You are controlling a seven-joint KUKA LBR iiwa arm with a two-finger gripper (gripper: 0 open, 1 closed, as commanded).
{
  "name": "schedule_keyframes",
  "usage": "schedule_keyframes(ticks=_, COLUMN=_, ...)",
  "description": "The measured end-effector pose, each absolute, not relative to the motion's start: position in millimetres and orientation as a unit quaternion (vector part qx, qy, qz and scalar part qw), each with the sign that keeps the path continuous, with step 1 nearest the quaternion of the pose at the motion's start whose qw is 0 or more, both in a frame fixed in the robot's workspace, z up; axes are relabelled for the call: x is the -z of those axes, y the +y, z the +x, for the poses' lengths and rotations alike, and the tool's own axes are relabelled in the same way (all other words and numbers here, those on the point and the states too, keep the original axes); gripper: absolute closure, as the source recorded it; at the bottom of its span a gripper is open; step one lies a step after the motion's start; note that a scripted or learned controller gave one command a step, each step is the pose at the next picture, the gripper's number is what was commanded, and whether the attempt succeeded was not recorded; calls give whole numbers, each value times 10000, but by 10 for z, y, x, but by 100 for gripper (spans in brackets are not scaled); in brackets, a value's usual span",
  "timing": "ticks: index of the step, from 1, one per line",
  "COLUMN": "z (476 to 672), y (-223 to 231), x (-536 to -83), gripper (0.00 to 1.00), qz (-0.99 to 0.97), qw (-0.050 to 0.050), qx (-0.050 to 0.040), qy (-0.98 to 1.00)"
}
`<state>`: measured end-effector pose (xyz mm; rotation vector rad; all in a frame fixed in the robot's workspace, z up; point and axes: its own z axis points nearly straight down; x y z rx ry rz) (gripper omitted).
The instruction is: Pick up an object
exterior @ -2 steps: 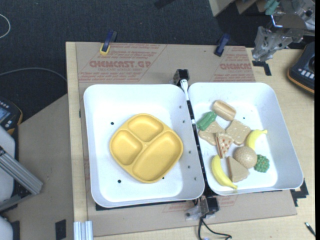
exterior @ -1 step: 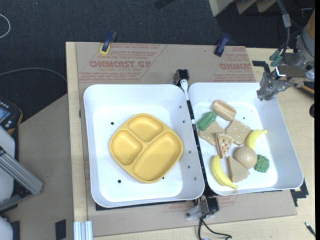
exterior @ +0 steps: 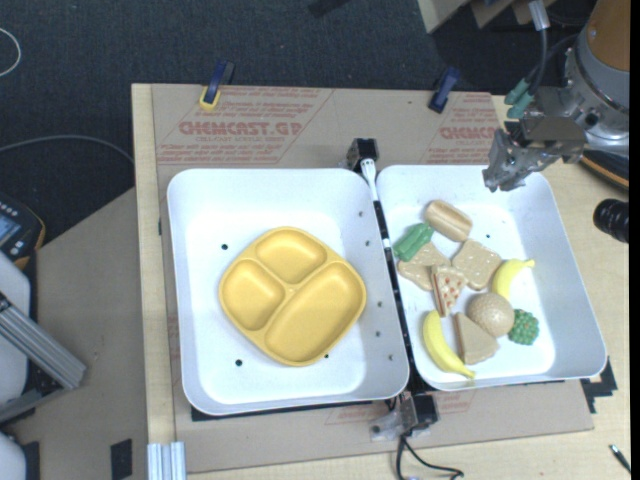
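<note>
- Looked down at a slant on a tabletop (exterior: pixel 300 128) bearing two shallow white bins side by side.
- In the left bin (exterior: pixel 195 268): a yellow tray (exterior: pixel 291 294) with three compartments, lying near the middle.
- In the right bin (exterior: pixel 565 298): a cluster of toy foods, touching or overlapping one another.
- At the cluster's top: a tan hot dog (exterior: pixel 447 219), with a green pod (exterior: pixel 411 240) just beside it to the left.
- Below these: a cracker (exterior: pixel 474 263) and a pizza slice (exterior: pixel 447 288).
- At the right: a small banana (exterior: pixel 510 274).
- Lower down: a round tan potato (exterior: pixel 491 311), a green broccoli (exterior: pixel 523 327) and a longer banana (exterior: pixel 440 345) along the bottom left.
- Grey pincer (exterior: pixel 503 178) over the right bin's upper right corner, apart from the food, nothing between its fingers.
- Could not tell whether released or clenched.
- Two blue clamps (exterior: pixel 214 85) at the tabletop's far edge.
</note>
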<state>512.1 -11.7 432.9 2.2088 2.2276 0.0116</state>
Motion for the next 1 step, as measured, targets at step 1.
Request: schedule_keyframes(ticks=1, z=4786, y=182, x=-4769, gripper=100, qz=7057, qw=18, qx=-26, qy=7085)
